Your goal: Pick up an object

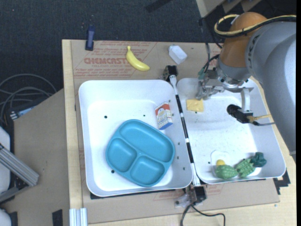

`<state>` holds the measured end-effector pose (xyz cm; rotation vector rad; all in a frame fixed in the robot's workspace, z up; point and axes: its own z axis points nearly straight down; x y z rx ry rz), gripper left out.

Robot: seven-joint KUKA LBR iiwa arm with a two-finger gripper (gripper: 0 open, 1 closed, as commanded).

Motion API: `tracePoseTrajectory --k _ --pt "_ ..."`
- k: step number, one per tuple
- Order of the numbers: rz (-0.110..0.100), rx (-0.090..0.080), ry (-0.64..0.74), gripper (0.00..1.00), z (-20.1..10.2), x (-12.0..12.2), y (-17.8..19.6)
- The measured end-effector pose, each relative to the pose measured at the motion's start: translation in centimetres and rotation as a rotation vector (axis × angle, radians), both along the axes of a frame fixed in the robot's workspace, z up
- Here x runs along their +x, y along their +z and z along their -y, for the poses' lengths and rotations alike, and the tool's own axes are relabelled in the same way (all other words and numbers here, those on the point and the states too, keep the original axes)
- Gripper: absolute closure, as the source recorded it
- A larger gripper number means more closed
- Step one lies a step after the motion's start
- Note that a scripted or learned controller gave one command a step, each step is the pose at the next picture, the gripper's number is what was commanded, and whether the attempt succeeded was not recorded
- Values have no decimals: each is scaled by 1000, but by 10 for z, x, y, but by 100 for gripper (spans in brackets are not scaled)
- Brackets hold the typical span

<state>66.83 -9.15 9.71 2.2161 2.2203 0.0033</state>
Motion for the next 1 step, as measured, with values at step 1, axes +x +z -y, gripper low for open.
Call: tracePoseTrajectory --k 1 --pt "-4 0 0 0 0 -1 -2"
